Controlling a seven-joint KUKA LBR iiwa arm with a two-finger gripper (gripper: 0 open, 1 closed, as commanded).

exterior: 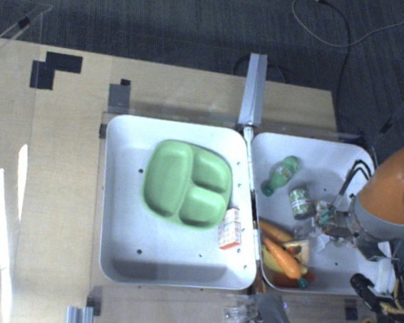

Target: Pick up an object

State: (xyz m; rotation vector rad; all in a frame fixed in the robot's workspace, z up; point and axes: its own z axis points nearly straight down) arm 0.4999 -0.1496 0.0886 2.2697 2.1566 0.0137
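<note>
Right at the near corner of the right bin (361, 154) there's the pile: a carrot-like orange piece (283, 259) lying across a banana (272, 260) with something red (303, 281) tucked at its end, all pressed against the divider wall. Just beyond the pile, toward the bin's middle, the gripper (327, 222) is down low, hanging over a crumpled shiny wrapper (323, 213), and from where I stand I honestly cannot tell how wide it's spread or whether it has anything; the orange band of the arm (392, 191) looms right over it. So I'd call the pick not yet done: nothing visibly lifted, everything resting on the bin floor. Next to the gripper, a small green-labelled can (300, 201) lies on its side, and farther up the bin a green bottle (280, 174) lies tilted near the divider. The can and wrapper crowd that spot, so a clean grab looks tricky. Across the divider, the left bin (118, 241) holds a small red-and-white carton (230, 230) at the wall, and beyond it a green sectioned tray (187, 183) upside down, well apart from the action.
</note>
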